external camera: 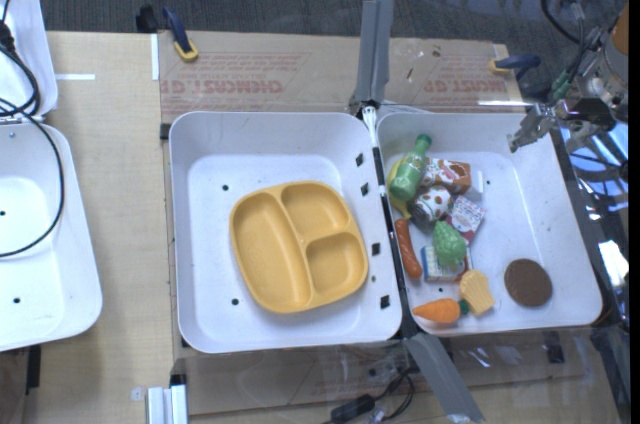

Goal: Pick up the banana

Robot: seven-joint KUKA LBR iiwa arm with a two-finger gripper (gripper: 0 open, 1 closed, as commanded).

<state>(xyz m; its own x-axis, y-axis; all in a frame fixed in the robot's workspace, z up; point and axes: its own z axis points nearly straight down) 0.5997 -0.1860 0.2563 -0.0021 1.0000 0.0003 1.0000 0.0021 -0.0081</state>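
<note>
Right bin: pale yellow chunk, maybe banana, beside carrot; pincer opening unreadable.

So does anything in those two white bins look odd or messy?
Mildly. The toy food in the right white bin is heaped against its left wall, with a green bottle tilted over. The yellow divided plate sits slightly skewed. Nothing spilled.

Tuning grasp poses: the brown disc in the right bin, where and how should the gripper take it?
Take the brown disc across its rim, coming straight down from above. It lies flat on the right bin floor, so only the edge offers purchase. It sits apart from the clutter, so probably any approach angle works.
</note>
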